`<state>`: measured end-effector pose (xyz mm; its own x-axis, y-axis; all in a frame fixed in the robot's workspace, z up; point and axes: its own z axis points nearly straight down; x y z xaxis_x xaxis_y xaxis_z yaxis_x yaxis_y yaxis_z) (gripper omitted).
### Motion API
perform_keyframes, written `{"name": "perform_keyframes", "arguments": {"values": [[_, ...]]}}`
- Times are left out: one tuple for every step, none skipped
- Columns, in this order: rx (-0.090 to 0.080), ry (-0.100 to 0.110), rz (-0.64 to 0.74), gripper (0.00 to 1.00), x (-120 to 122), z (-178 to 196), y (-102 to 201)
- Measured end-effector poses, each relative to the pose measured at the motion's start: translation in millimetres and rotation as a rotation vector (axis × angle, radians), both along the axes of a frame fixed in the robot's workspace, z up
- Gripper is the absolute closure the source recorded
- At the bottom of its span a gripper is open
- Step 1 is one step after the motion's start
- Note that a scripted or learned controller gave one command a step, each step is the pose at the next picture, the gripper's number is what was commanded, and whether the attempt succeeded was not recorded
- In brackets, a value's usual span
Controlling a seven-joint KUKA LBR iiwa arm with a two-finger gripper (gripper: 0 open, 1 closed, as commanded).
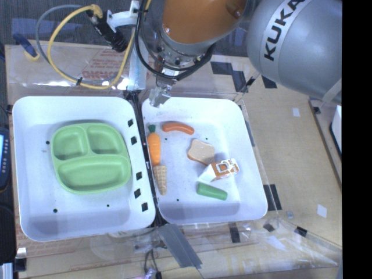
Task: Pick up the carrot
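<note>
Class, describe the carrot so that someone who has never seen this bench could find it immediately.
Start at the right-hand white bin, the one holding the toy food. Along its left wall lies the carrot, lengthwise, below the end effector. It is plain orange with a small green top, unlike the curved sausage beside it and the tan ridged cone just below.

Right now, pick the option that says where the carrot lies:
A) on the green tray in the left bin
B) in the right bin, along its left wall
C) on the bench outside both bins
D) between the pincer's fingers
B: the carrot lies in the right bin, lengthwise against its left wall, above the cone and below-left of the sausage.
</note>
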<state>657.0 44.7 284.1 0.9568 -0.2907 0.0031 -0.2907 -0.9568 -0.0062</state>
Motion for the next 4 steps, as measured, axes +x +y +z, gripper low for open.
{"name": "perform_keyframes", "arguments": {"values": [[-0.001,0.005,0.098,1.00,-1,-13,30],[-0.001,0.003,0.100,1.00,-1,-8,70],[-0.001,0.006,0.025,1.00,-2,9,119],[-0.005,0.013,0.031,1.00,-2,-23,125]]}}
